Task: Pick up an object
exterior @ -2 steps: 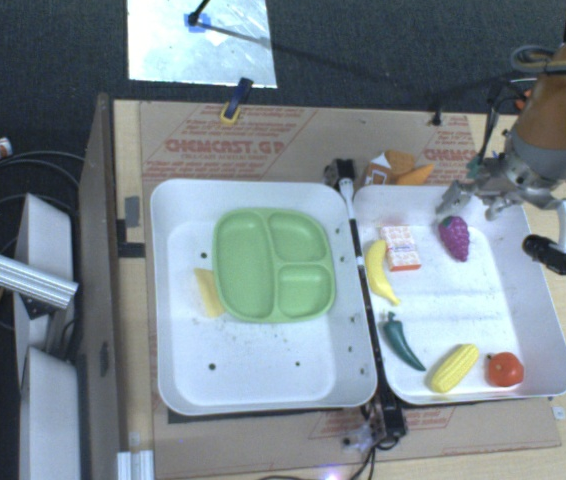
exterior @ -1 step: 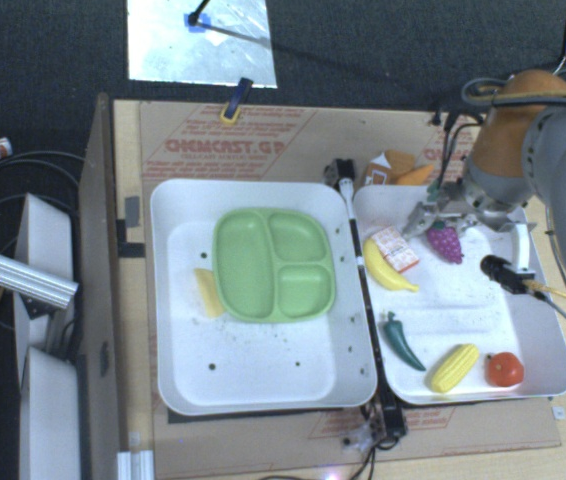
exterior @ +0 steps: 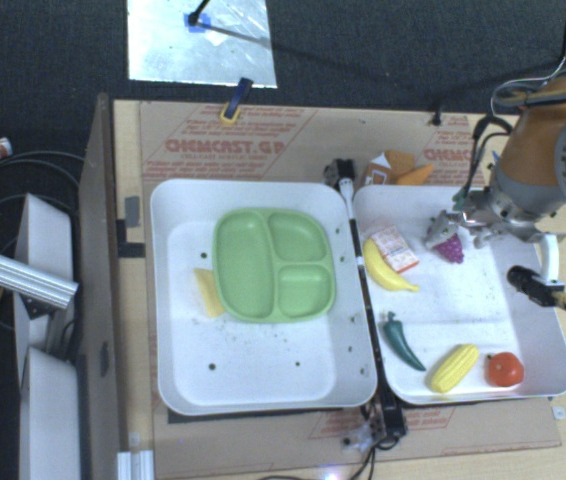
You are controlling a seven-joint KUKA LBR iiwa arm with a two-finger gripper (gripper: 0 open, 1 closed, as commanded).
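The right bin (exterior: 543, 338) holds a purple bunch of grapes (exterior: 451, 251), a banana (exterior: 389, 272), a white and red packet (exterior: 394, 248), a green pepper (exterior: 401, 339), a yellow corn cob (exterior: 453, 367) and a red tomato (exterior: 504, 369). My gripper (exterior: 445, 230) is low over the back of this bin, right at the upper edge of the grapes and seemingly touching them. The grey arm (exterior: 538, 163) with its orange band reaches in from the right. Nothing is visibly lifted off the bin floor.
The left bin (exterior: 178, 368) carries a green divided plate (exterior: 271, 265) with a yellow piece (exterior: 208, 292) at its left side. Orange items (exterior: 403, 170) lie on the cardboard behind the bins. A black and white fitting (exterior: 535, 284) sits over the right bin's right side.
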